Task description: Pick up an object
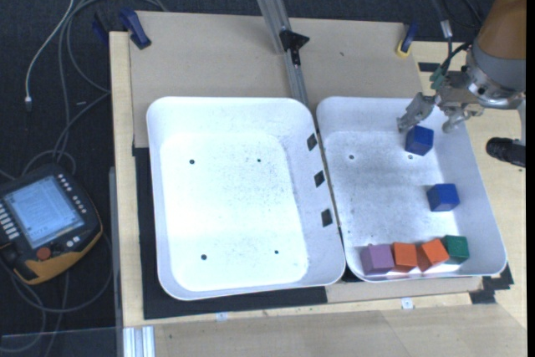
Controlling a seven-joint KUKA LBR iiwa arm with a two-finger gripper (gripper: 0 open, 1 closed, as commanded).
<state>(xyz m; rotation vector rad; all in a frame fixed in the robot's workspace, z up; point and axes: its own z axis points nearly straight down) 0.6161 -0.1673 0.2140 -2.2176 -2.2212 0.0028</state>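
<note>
Blue cube (419,140) in the right bin's (368,180) upper right sits just below the spread, released fingers (415,113), so a slightly off-centre descent could nudge it away, I judge.

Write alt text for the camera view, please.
The arm's end effector hangs open just above a blue cube in the right bin. Another blue cube lies nearer; purple, orange and green blocks line its front edge.
</note>
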